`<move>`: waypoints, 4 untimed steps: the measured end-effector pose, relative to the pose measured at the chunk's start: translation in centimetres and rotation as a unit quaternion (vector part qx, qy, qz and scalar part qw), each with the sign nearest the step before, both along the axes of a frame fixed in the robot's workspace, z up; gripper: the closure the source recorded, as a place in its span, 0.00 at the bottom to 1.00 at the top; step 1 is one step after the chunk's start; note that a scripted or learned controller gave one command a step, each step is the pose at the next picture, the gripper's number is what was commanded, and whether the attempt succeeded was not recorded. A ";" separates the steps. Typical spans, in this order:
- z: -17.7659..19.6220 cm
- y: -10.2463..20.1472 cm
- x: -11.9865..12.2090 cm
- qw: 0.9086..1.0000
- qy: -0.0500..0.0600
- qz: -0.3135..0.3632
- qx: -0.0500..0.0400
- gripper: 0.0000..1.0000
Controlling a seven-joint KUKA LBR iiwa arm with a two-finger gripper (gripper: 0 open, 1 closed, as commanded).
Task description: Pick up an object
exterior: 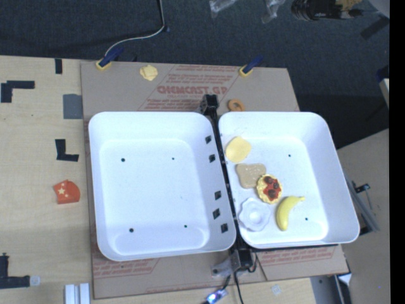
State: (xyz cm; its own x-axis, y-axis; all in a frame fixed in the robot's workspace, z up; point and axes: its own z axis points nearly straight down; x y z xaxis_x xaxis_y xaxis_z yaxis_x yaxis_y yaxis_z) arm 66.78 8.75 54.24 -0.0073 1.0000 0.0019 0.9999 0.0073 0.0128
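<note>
Overhead, the gripper [248, 0] hangs at the top edge of the camera view, well clear of both bins, its two pale fingers [223, 2] spread apart and holding nothing. Below it, the right bin [316, 135] carries five small items, all gathered along its left half: a round yellow piece [238, 149] nearest the divider, a tan slice of toast [250, 174] just below it, a small pizza-like disc [269, 188] with red topping touching the toast's lower right corner, a banana [286, 211] (lying nearly upright, stem toward the far right) just beneath the disc, and a white fried-egg shape [253, 215] beside the banana in the bin's near-left corner. The left bin [104, 189] sits flush against its neighbour on a sheet of brown cardboard [190, 87]. On that cardboard, beyond the bins, lie a small yellow lump [149, 73] and a tiny orange ring [235, 105]. A red-orange object [67, 192] rests on the bench [31, 170] to the left, well apart from the bins.
</note>
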 end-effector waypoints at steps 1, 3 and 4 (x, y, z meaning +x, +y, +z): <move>0.2 -0.3 0.1 1.000 0.007 -0.002 -0.002 1.00; -0.6 9.2 -18.6 1.000 0.007 0.002 0.000 1.00; -0.8 11.5 -18.4 1.000 0.007 -0.002 -0.001 1.00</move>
State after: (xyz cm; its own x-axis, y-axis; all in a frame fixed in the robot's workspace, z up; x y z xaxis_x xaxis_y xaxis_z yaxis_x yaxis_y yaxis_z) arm 48.33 20.28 53.42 -0.0039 1.0000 0.0001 1.0000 0.0039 -0.0019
